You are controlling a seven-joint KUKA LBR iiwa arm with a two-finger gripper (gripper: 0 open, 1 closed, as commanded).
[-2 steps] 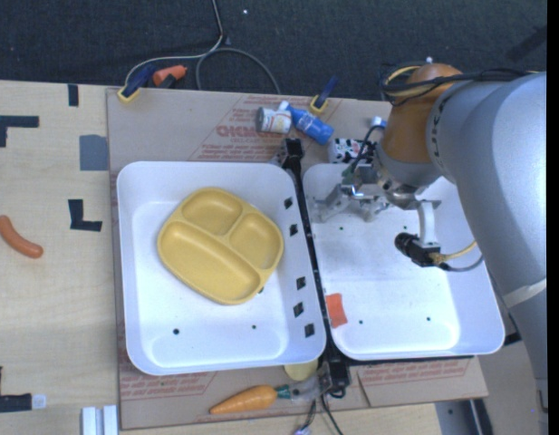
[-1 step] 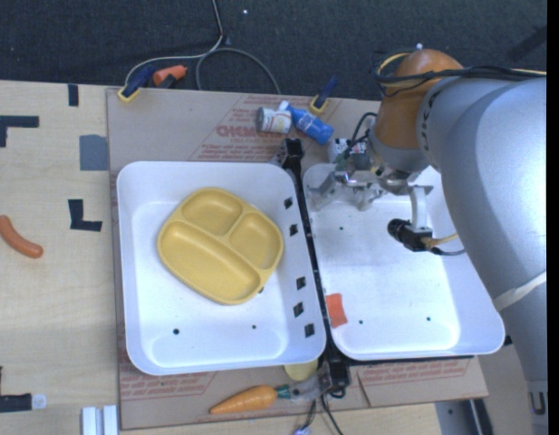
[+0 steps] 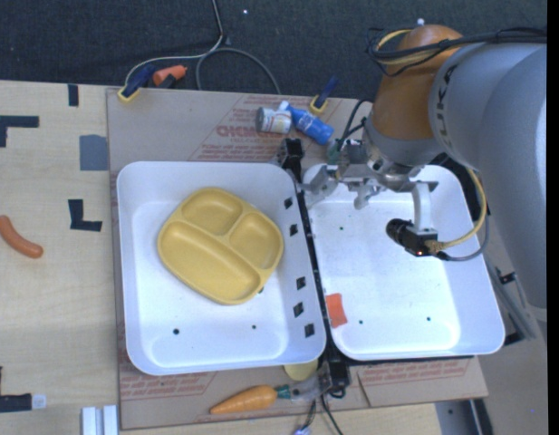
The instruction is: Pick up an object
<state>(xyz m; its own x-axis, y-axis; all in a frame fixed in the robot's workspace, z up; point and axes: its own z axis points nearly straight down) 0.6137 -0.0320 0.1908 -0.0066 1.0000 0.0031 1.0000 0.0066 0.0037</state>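
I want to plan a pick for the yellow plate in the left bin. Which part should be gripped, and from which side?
The yellow plate lies flat in the left bin, with raised ridges dividing it into compartments. Probably the best hold is its outer rim, one finger inside and one outside, coming straight down from above. The edge nearest the right bin seems best, since the arm reaches in from there.

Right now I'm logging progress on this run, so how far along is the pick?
Nothing looks picked yet. The yellow divided plate lies flat in the left bin, and a small orange piece lies on the floor of the right bin. The gripper sits low at the right bin's top-left corner, with no object visible between its fingers. Still left: closing on something and lifting it.
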